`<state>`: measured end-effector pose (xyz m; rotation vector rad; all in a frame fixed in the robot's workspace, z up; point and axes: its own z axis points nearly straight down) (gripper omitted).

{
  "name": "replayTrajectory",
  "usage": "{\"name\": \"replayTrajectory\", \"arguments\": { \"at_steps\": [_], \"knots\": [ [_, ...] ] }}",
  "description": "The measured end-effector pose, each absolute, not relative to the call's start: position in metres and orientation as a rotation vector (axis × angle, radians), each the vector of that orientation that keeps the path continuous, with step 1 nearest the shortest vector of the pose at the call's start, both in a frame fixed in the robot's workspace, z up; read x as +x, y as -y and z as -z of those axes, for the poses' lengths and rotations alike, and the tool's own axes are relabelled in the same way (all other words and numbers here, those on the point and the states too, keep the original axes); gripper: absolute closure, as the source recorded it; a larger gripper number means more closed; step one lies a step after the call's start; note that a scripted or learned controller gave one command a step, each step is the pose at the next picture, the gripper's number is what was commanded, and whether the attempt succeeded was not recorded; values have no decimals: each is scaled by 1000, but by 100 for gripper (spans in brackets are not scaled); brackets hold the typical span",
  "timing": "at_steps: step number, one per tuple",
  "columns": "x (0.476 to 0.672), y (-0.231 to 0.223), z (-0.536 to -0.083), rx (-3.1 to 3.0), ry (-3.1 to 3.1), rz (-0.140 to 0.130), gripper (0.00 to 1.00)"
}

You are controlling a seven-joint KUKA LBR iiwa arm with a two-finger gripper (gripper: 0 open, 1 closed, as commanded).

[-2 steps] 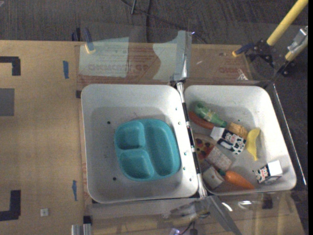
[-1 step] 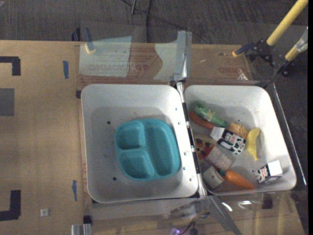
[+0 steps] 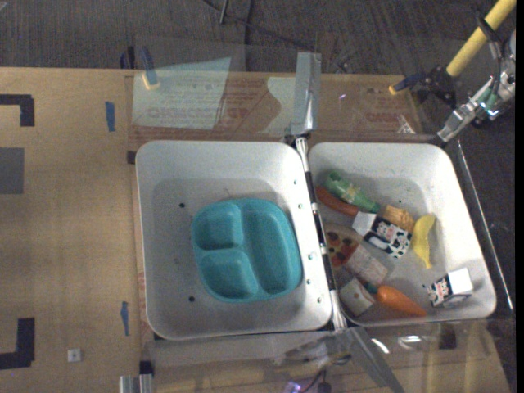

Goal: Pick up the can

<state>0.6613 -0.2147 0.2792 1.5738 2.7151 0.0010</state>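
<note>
on the pale wooden tabletop (image 3: 65, 244) the landmark is the shallow white plastic right-hand bin (image 3: 409, 166), and everything here is placed from it. a second shallow white plastic bin (image 3: 164, 158) sits flush against its view-left wall and holds a teal plastic divided plate (image 3: 246, 248). the grey metal gripper (image 3: 458, 123) hangs outside the right-hand bin, just beyond its far right corner and above the rim. it is well apart from anything inside, and whether it is apart or together cannot be told at this size; nothing shows in its grasp.

inside the right-hand bin lies a loose heap of toy food. an orange plastic carrot (image 3: 399, 300) lies along its near wall, a yellow plastic banana (image 3: 423, 240) near its middle, and a cow-print white carton (image 3: 385, 236) just beside the banana on the view-left side. the likeliest match for the task's thing is a small pale grey can (image 3: 355, 295) in the bin's near view-left corner, close to the carrot's blunt end, though its shape is too blurred to be sure.

judged from this, the pick has not begun. the approach, descent, closing and lift all remain, and the crowded corner may hamper the grasp.
</note>
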Motion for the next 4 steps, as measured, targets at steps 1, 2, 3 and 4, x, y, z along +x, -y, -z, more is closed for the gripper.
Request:
{"name": "replayTrajectory", "arguments": {
  "at_steps": [1,2,3,4],
  "knots": [
    [590,223,-164,1375,-2822,-1,100],
    [657,196,-270,1470,-2767,-3,100],
    [592,219,-150,1207,-2897,-2,100],
    [639,219,-253,1132,-2923,-2,100]
  ]
}}
